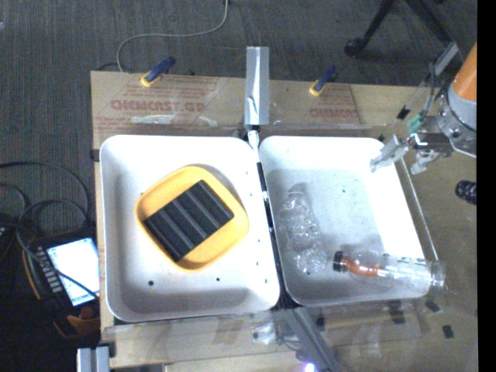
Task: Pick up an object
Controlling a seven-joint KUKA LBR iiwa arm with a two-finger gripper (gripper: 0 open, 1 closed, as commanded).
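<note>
**Clear tube in right bin looks the likeliest pick; arm parked at far-right corner**

Nearest the camera, along the front wall of the right bin point(403, 208), lies a clear tube point(384, 268) on its side, with an orange-brown core and a dark cap at its left end. Its right end runs up against the bin's front-right corner.

- Just left of the tube and behind it: a crumpled clear plastic piece point(301, 231), hard to make out against the white floor.
- Left bin point(116, 208): a yellow block with a black ribbed top point(193, 217), lying flat, turned at a slant, well clear of the walls.
- Gripper point(395, 152) hangs over the right bin's far-right rim, well apart from every object. Whether the fingers are spread or closed — cannot tell; they are too small and blurred.

Handling judgement:
- Tube: probably light, stiff, smooth and round, so likely to roll or squirt out of a pinch. Best hold looks like mid-length, fingers closing across its axis. The wall crowds the front side.
- Crumpled plastic: soft, near weightless, would collapse; poor grip.
- Yellow block: rigid, probably the heaviest and broad; may be too wide, edge hold only.
</note>
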